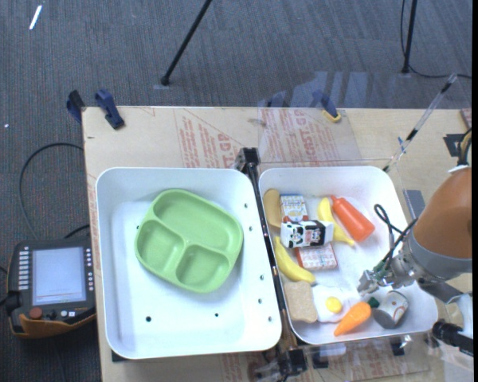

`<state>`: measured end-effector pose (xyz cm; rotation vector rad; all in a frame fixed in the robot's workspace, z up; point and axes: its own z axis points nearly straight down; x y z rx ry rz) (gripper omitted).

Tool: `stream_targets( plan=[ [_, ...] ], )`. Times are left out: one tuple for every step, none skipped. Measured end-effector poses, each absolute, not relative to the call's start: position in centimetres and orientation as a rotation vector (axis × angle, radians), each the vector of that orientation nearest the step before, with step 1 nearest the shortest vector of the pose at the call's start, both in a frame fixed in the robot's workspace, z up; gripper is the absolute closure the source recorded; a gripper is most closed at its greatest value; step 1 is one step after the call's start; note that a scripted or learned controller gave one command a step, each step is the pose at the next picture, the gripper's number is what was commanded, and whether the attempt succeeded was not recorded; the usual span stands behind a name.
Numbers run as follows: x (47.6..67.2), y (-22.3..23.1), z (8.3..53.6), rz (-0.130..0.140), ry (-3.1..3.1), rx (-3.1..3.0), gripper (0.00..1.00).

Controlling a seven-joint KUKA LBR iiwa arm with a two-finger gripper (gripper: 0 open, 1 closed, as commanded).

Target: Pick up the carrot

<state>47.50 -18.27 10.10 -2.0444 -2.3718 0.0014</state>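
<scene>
The carrot point(353, 318) is a short orange cone with a small green top, lying on its side with the tip toward the lower left, near the front wall of the right bin point(386, 183). The gripper point(380, 278) hangs just above and to the right of it; whether it is open or closed cannot be told from this view, and nothing is seen in its hold. The same bin contains a fried egg point(330, 303), a slice of bread point(302, 302), two bananas point(290, 263), a small milk carton point(303, 233), two flat printed boxes point(293, 208), an orange bottle-shaped toy point(354, 219) and a grey object point(389, 310) beside the carrot. The left bin point(115, 237) holds a green three-compartment plate point(189, 239). Both bins rest on a cardboard-covered bench point(175, 138) above grey carpet point(80, 38), where a teach pendant point(54, 286) lies and tripod legs point(190, 32) stand.
</scene>
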Motion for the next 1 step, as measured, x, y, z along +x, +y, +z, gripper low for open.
stream_targets(
  plan=[
    [47.51, -15.68, 9.48, -0.001, -2.706, -1.578, 1.00]
  ],
)
